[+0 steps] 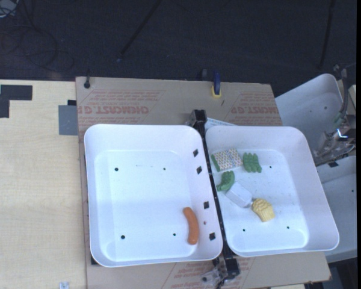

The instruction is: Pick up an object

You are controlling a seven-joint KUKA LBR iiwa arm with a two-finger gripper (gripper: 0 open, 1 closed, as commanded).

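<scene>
An orange sausage-shaped object [192, 225] lies in the left bin [108, 138] near its front right corner. The right bin [301, 138] holds a checkered pad [227, 159], a dark green piece [251, 162], a second green piece [225, 180], a white block [239, 195] and a yellow piece [263, 209]. At the view's right edge, outside the right bin and well away from every object, my gripper [339, 140] hangs beside the pale arm link [316, 104].
Both bins rest on a brown cardboard sheet [144, 104] over a light wooden bench [30, 179]. A black divider clip [198, 118] sits between the bins at the back. A blue and yellow clamp [216, 84] holds the cardboard's far edge.
</scene>
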